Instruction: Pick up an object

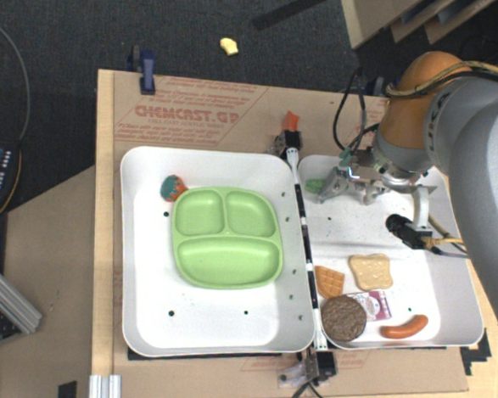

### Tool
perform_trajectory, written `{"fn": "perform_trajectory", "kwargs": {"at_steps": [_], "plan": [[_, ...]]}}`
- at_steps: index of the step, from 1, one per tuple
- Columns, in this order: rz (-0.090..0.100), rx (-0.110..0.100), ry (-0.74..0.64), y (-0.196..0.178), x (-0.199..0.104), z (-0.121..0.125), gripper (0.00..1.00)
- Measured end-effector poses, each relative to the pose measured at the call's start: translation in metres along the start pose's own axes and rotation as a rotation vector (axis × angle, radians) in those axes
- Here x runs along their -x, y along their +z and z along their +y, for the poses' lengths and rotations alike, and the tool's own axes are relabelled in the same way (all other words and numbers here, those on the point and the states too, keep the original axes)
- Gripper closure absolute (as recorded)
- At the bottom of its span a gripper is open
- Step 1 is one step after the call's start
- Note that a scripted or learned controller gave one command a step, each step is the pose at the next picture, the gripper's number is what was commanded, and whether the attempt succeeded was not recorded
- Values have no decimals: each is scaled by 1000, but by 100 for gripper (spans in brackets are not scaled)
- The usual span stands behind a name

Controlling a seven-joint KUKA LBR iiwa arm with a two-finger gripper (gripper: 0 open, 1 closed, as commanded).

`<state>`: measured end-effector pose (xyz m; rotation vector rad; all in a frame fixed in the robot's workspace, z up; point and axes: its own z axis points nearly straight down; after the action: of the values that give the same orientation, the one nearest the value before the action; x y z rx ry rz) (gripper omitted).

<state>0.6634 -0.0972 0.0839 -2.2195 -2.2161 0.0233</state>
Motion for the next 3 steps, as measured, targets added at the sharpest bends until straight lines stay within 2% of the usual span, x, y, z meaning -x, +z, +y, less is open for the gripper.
{"fn": "perform_trajectory", "kwargs": {"at_steps": [3], "plan": [[4,2,-1,0,4,0,0]]}}
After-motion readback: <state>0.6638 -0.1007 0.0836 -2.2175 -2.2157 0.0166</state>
